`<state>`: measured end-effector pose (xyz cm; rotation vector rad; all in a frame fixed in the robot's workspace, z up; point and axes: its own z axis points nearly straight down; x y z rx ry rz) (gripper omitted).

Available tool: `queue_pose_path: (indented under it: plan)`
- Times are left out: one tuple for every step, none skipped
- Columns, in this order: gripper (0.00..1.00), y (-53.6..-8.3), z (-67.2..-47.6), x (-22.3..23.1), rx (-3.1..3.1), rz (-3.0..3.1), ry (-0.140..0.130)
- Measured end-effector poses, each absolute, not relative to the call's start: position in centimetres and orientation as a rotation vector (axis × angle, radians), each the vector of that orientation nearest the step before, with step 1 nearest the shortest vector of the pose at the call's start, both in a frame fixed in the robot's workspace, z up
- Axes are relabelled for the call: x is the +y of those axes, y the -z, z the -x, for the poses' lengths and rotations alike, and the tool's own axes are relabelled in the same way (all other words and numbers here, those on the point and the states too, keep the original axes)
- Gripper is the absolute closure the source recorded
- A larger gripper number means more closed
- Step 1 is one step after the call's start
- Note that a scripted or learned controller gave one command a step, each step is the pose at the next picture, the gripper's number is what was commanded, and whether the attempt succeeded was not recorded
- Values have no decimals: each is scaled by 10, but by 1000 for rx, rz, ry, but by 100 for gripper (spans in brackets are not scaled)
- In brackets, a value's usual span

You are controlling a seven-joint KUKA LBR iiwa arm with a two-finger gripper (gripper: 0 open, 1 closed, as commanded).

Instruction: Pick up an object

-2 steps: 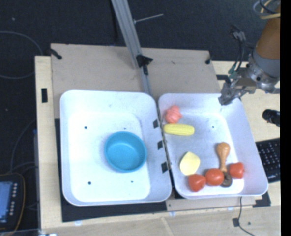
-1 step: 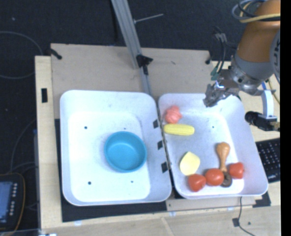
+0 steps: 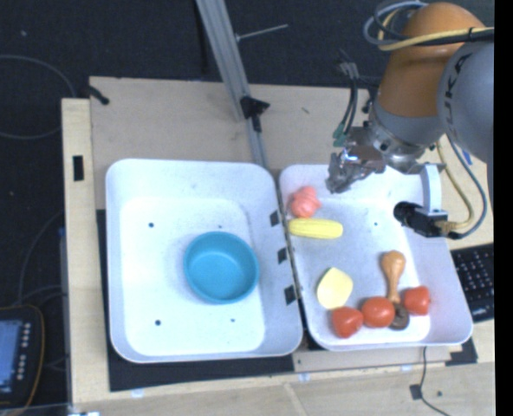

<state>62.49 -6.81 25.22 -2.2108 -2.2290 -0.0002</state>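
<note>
Camera view, round glossy blue bowl (image 3: 221,267), smooth yellow corn cob (image 3: 315,229), lumpy pink toy (image 3: 304,202)

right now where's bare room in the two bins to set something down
Left bin: bare floor all around the blue bowl. Right bin: a bare patch between the yellow corn and the orange drumstick. Crowded along its near edge, around the red tomatoes.

Hand (image 3: 341,180) low, arm bent above

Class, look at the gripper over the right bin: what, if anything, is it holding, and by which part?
Nothing is seen held. The gripper hangs above the right bin, apart from the pink toy and corn below it.
</note>
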Motion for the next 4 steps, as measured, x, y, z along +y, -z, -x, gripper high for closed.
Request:
queue_pose_path:
  plan:
    - [100,-251,-626,-13,-2227,2207,-3]
    - [100,-243,-618,31,-2227,2211,-4]
    - [100,-247,-614,78,-2231,2210,2]
    - [0,-247,-615,74,-2226,2216,0]
